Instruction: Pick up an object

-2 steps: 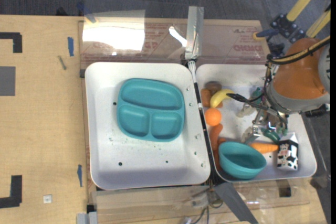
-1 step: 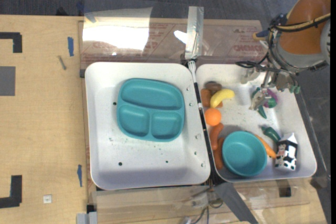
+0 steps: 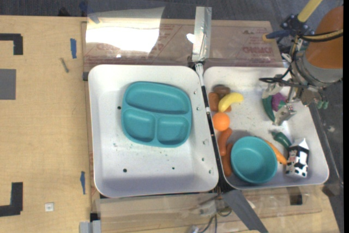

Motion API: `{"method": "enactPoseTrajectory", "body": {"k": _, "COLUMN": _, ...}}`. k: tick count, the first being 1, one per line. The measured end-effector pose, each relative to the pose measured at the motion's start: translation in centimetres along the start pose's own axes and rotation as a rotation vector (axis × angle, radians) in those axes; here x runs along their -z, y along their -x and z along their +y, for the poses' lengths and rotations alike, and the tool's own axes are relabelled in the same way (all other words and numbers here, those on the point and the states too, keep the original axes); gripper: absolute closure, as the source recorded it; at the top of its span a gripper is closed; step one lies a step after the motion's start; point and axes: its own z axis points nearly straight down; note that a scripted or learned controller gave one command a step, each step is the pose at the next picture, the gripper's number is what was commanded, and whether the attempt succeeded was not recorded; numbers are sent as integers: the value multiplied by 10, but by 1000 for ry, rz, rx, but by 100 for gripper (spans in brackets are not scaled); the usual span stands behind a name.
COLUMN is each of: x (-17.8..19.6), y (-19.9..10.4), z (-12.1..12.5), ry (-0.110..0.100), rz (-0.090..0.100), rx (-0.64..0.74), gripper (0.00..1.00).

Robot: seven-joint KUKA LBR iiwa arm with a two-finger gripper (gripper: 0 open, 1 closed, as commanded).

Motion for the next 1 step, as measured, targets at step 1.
{"method": "enactPoseTrajectory", "body": {"k": 1, "x": -27, "y": -8, "z": 2, "ry": 2, "rz": -2, "rx": -62, "gripper": 0}}
